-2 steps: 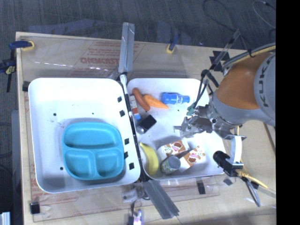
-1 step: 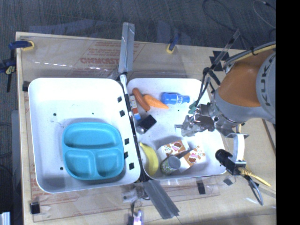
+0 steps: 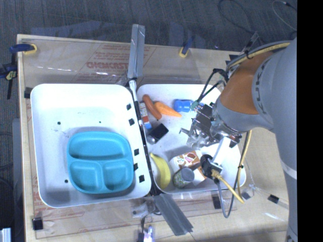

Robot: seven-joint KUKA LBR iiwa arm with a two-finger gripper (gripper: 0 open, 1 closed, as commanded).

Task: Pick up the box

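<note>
The box [image 3: 190, 160] is a small white carton with red and brown print. It lies in the right bin [image 3: 166, 91] near the front, between a banana [image 3: 160, 169] and the arm's cables. My gripper [image 3: 198, 135] hangs over the middle of the right bin, just behind and slightly right of the box. Nothing shows in its grasp. A grey-topped can [image 3: 185, 176] touches the box's front edge.
At the back of the right bin lie an orange carrot [image 3: 166, 109], a red-brown sausage [image 3: 148, 106] and a blue object [image 3: 182, 105]. A black block [image 3: 158, 131] sits by the divider. The left bin [image 3: 50, 100] holds a blue compartment tray [image 3: 99, 162].
</note>
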